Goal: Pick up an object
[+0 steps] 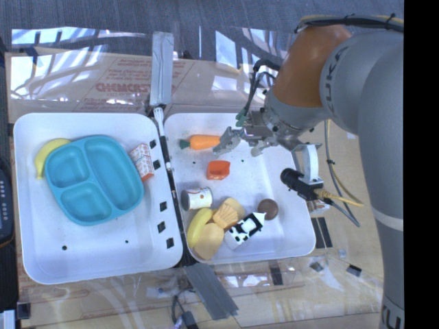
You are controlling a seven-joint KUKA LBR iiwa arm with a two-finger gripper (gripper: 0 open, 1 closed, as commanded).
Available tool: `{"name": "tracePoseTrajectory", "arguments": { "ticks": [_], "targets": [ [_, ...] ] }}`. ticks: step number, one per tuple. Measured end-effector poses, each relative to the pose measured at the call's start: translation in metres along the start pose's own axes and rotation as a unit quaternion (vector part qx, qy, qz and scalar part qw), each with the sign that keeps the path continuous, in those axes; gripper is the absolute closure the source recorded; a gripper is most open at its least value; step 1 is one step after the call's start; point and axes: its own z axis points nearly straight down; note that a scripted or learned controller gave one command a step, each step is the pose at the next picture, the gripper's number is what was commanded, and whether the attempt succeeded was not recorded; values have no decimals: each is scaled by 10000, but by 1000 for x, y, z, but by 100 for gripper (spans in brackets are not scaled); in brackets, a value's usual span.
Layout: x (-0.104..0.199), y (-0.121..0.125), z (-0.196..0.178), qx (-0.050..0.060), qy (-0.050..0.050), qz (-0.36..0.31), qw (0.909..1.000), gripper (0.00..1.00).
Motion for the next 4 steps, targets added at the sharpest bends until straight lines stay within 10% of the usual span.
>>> {"name": "tracePoseTrajectory", "arguments": {
  "ticks": [1, 2, 3, 4],
  "targets": [
    [-4, 11, 128, -10, -5, 1, 10000, 0],
    [-4, 12, 116, -18, -8, -12, 10000, 100],
    [73, 56, 22, -59, 9, 129, 9999, 100],
    [67, 10, -21, -9, -4, -506, 9987, 100]
  ]
}}
